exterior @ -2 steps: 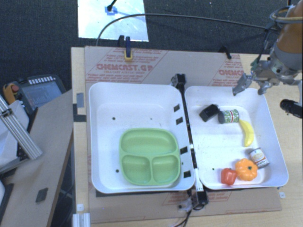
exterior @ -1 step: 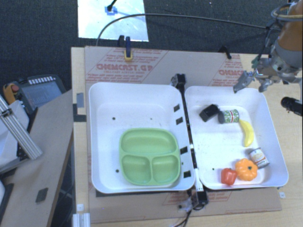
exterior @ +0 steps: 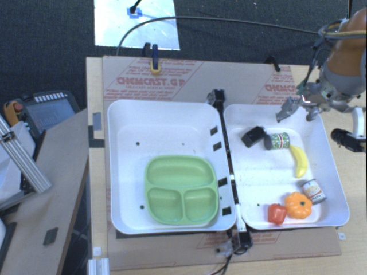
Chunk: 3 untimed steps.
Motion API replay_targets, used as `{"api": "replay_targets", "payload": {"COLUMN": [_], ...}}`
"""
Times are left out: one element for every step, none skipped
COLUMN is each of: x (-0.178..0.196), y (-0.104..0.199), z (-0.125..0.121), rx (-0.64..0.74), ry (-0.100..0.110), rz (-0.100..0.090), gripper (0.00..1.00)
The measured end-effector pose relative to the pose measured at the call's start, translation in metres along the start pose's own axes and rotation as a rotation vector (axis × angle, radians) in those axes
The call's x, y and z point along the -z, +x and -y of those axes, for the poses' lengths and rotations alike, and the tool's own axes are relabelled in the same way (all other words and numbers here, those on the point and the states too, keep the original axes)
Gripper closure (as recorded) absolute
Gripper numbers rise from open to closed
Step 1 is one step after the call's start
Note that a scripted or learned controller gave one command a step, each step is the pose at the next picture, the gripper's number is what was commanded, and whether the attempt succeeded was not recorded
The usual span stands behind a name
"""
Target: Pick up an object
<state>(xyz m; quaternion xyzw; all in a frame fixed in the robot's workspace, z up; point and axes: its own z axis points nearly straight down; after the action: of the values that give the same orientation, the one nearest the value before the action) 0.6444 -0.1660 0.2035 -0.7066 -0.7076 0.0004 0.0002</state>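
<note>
1. We see the pincer [exterior: 298, 109] near the far right corner of the right bin [exterior: 327, 153], hanging from the grey arm [exterior: 344, 56] that comes in from the right.
2. Its two fingers [exterior: 285, 110] look spread apart, and we see nothing between them.
3. Below and to the left of the pincer, a black block [exterior: 253, 136] lies on the bin floor, apart from the fingers.
4. Just right of that block, and close beneath the pincer, a small can with a green label [exterior: 277, 141] lies on its side.
5. Straight below the pincer, beyond the can, we see a yellow banana [exterior: 299, 160] lying lengthwise toward the near edge, its top end just beside the can.
6. Farther below and slightly right of the pincer, a second small can [exterior: 313, 191] lies tilted near the bin's right wall.
7. Well below the pincer, by the near wall, an orange pumpkin-shaped piece [exterior: 298, 205] sits touching a red pepper [exterior: 276, 213] on its left.
8. Far to the pincer's left and lower, the left bin [exterior: 132, 130] holds a green divided plate [exterior: 182, 189].
</note>
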Motion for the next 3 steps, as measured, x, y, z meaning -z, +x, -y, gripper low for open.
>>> {"api": "replay_targets", "payload": {"x": [-0.045, -0.087, -0.073], "y": [0.005, 0.008, 0.007], "z": [0.006, 0.009, 0.008], "rx": [0.0, 0.0, 0.001], "ry": [-0.001, 0.001, -0.006], "rz": [0.0, -0.001, 0.001], "gripper": [0.0, 0.0, 1.0]}}
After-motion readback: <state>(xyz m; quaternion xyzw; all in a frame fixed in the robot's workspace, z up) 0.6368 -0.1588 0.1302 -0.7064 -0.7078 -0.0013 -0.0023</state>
